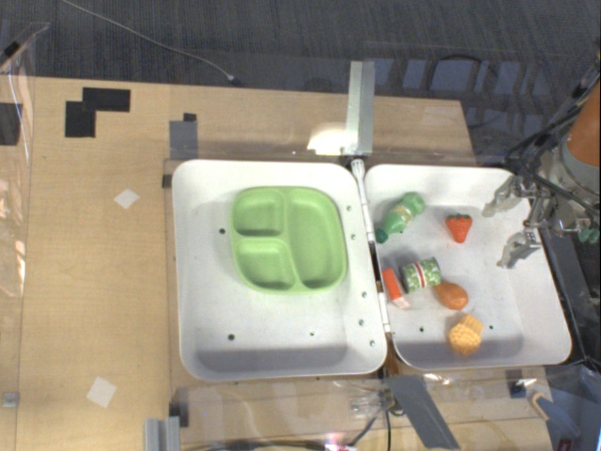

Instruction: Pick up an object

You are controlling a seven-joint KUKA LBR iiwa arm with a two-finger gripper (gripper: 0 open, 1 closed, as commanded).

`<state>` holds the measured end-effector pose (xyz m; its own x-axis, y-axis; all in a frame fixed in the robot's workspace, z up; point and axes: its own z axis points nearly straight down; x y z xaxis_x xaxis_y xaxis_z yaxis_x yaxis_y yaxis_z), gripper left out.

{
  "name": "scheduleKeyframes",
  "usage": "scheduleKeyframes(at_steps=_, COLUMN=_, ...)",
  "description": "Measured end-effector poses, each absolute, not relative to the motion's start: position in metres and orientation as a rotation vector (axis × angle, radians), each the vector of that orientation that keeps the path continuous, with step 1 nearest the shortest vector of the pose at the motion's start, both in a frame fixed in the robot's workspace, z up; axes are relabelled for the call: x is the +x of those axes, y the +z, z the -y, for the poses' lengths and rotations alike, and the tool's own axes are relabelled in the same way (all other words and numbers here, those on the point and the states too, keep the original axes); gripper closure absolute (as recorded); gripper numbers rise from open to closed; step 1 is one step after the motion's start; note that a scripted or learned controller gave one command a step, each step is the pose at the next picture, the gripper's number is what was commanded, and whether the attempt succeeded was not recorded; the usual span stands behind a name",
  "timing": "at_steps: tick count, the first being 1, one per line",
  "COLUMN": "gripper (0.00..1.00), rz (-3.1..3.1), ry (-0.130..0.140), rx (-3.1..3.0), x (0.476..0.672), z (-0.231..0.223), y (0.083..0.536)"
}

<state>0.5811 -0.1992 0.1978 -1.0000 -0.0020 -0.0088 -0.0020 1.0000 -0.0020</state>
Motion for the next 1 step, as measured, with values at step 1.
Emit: scheduleKeyframes(at_steps=1, gripper=0.0, rz=-3.114, ry=-0.006, rx=-0.311, x=0.549, z=0.1688, y=0.0919)
